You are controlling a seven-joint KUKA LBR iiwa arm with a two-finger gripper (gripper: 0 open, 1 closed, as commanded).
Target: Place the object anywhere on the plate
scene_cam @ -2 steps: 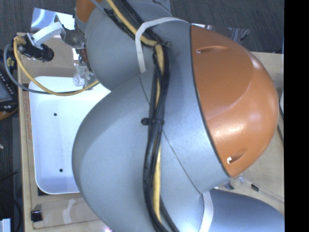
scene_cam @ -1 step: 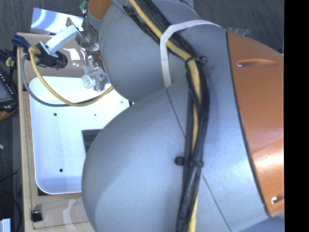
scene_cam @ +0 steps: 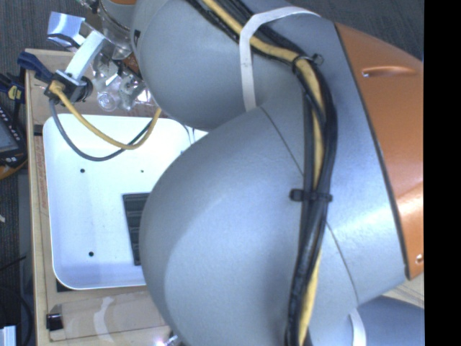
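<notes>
The hand (scene_cam: 108,85) sits at upper left above the bin (scene_cam: 79,215); its state I cannot tell; the arm (scene_cam: 274,179) hides plate and object.

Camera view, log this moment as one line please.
arm: blocks most of view | gripper: above far bin edge, state unclear | white bin: partly visible | plate, object: unseen

Bulky grey arm (scene_cam: 238,215), orange band, black-and-yellow cables, white ties
</notes>
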